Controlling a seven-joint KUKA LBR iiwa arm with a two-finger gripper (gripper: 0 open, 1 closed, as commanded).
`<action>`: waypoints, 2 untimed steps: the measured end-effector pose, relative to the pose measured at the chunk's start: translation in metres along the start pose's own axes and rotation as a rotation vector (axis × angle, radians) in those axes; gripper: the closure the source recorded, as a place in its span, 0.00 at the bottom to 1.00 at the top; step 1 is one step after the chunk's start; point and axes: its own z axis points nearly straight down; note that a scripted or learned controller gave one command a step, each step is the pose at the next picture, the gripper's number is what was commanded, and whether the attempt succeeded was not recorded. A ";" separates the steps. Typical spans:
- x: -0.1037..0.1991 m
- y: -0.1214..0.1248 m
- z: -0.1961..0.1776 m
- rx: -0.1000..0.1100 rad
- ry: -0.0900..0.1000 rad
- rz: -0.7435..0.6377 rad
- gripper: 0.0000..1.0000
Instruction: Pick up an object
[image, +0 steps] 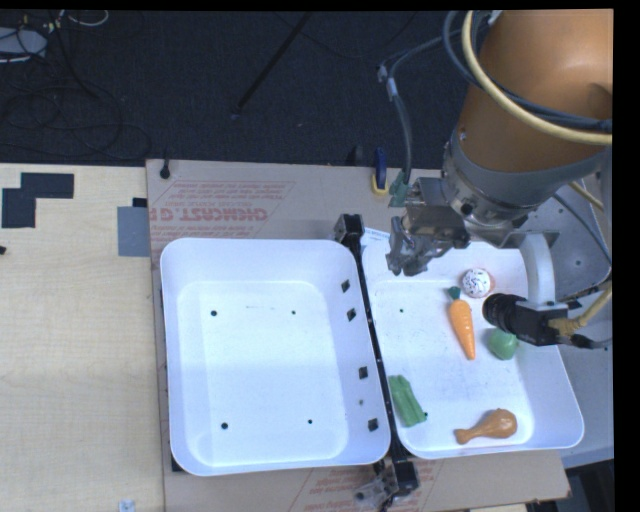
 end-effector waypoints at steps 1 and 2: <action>0.026 -0.007 -0.060 -0.003 0.001 -0.001 1.00; 0.010 -0.045 -0.058 0.004 -0.001 0.001 1.00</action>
